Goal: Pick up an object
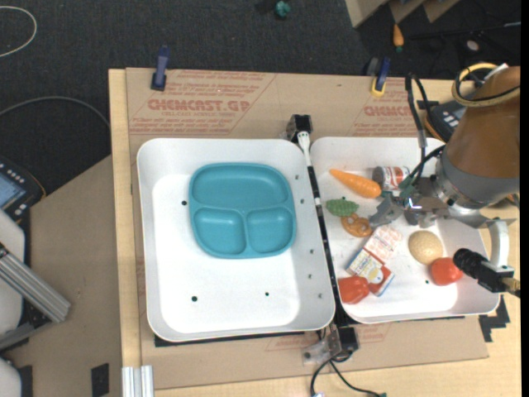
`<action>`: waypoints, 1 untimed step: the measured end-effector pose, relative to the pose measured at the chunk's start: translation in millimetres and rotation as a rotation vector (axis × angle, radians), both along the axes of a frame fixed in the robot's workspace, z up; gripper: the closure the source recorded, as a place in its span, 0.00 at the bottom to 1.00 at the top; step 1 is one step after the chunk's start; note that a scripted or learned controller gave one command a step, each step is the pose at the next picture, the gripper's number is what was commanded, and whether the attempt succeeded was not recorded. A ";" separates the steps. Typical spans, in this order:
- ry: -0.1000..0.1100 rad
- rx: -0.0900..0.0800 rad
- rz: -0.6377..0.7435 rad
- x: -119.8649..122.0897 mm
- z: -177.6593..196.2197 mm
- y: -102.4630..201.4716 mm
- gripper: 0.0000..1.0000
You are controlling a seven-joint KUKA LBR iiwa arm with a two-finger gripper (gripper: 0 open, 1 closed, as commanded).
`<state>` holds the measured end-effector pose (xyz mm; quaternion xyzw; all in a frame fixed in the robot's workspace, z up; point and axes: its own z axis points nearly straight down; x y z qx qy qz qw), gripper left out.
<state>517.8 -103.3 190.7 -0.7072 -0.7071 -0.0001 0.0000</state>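
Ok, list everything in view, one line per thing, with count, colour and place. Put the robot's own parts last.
left bin: 1, white, left half of the bench
right bin: 1, white, beside the left bin
divided plate: 1, teal, in the left bin
carrot: 1, orange, upper left of the right bin
small can: 1, silver with a red label, right of the carrot
leafy toy: 1, green, below the carrot
carton: 1, white, red and blue, middle of the right bin
red piece: 1, red, lower left of the right bin
egg-shaped item: 1, beige, right of the carton
tomato: 1, red, below the egg-shaped item
clamps: 2, blue, far edge of the board
arm: 1, orange and grey, over the right bin
gripper: 1, dark grey, low over the right bin's middle
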 end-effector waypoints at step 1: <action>0.005 0.004 0.008 -11.6 -6.6 80.4 0.00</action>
